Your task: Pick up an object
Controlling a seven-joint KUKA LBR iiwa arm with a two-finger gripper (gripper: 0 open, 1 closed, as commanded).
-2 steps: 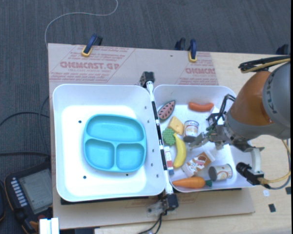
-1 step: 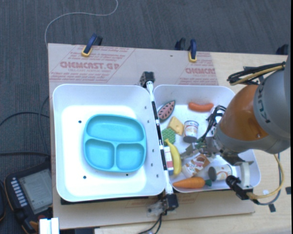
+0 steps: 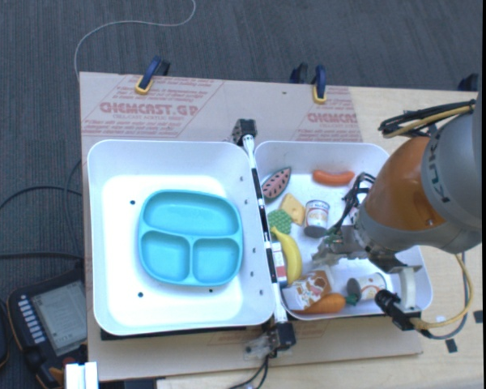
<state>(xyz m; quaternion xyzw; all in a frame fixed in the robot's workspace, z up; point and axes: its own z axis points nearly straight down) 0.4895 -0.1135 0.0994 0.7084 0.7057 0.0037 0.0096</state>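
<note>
While I watch: claw low in right bin, banana at its 9 o'clock.
Fingers: can't tell.

A single fixed camera sits above the desk and looks down at a slant, far enough back to take in both white bins whole. The left bin fills the middle of the frame, the right bin lies beside it, and dark carpet shows beyond the far and left edges. The arm reaches in from the right side.
</note>
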